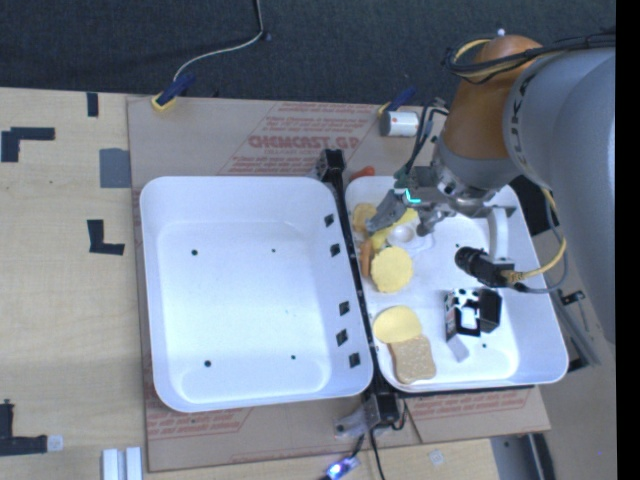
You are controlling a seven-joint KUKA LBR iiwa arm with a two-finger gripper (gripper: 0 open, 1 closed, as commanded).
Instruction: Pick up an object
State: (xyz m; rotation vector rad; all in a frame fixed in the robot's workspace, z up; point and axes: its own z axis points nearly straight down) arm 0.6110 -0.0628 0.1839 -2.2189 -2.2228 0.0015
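Pincer hangs among yellow pieces in the right bin, its grip state unclear.

Arm reaching in from right, gripper lowered

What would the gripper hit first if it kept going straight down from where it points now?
Probably the small pale object just under the gripper, among the yellow pieces in the right bin; depth is hard to judge from above.
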